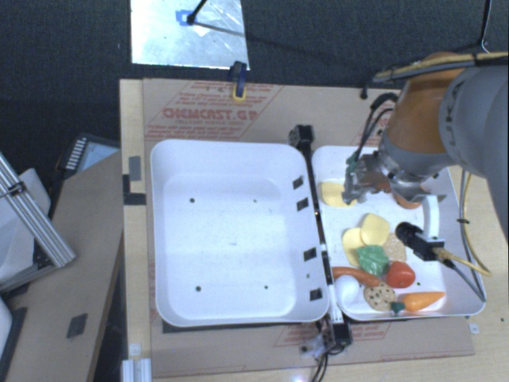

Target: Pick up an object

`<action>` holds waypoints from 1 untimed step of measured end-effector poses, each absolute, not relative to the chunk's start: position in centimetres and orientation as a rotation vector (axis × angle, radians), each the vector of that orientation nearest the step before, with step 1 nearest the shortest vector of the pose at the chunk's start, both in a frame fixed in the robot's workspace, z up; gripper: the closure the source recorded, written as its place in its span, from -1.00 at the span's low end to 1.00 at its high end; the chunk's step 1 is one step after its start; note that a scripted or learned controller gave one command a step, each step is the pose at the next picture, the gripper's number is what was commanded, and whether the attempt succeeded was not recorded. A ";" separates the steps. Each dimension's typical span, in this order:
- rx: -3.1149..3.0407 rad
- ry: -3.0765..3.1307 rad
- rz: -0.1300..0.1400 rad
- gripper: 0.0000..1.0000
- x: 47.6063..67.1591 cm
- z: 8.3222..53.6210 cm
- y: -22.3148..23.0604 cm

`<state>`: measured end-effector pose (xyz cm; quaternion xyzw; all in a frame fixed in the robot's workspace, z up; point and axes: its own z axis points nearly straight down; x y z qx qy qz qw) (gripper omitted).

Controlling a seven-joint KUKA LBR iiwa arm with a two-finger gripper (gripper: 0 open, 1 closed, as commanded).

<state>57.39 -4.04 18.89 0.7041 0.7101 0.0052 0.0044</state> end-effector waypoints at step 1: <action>2.206 2.222 0.017 1.00 61.4 32.0 -1.4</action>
